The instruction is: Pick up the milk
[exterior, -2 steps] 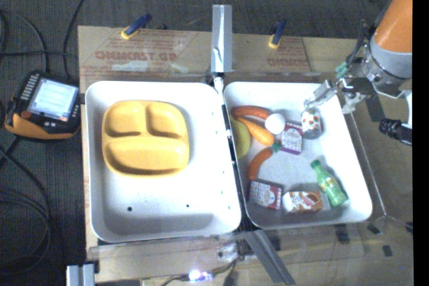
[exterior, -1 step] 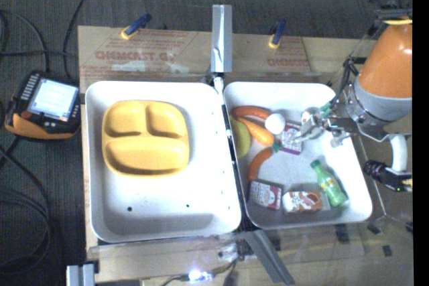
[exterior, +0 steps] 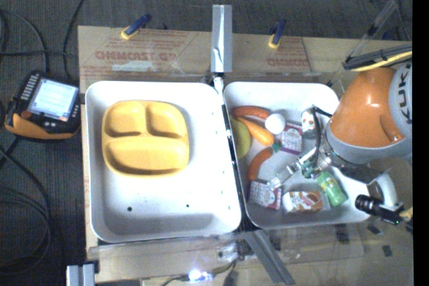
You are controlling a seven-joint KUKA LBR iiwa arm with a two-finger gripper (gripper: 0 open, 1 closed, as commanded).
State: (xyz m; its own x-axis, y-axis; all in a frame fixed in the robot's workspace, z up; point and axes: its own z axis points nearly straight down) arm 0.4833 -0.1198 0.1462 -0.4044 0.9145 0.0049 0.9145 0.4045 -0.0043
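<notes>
While the left bin (exterior: 161, 218) holds a yellow divided tray (exterior: 146, 137), the right bin (exterior: 281, 90) holds milk cartons (exterior: 265, 194), sausages (exterior: 253, 130), an egg (exterior: 275, 122); gripper (exterior: 310, 161) fingers' state: cannot tell.

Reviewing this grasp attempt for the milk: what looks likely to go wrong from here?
1. The right bin is crowded: small cartons, a packet and a green bottle lie close together, so the gripper may well close on the wrong item.
2. Two cartons look alike; which one is the milk is hard to tell.
3. The arm's orange band covers part of the bin, hiding some contents.
</notes>
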